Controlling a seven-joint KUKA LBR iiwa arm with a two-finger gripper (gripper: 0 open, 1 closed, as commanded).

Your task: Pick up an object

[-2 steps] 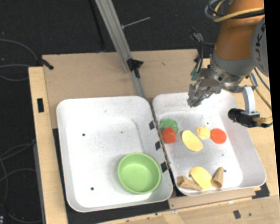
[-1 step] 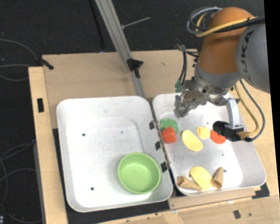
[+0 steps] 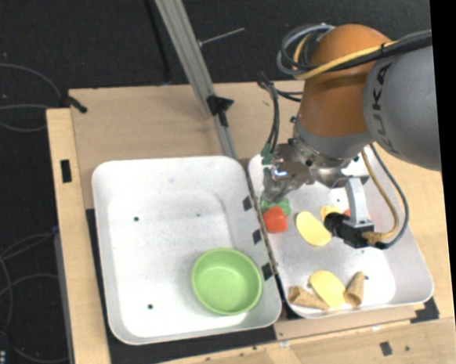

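Nearest me, along the right bin's [image 3: 409,289] front wall, I count two brown cone-shaped pieces [image 3: 304,295] flanking one yellow piece [image 3: 327,286]. Further in lie a second yellow piece [image 3: 313,229] and one red object [image 3: 276,220], probably the target, against the left wall. The gripper [image 3: 275,191] hangs directly above it; I cannot tell its finger spacing. I would descend vertically, keep clear of the wall, and close only once the fingers straddle the object. The left bin [image 3: 134,192] holds one green bowl [image 3: 225,280].
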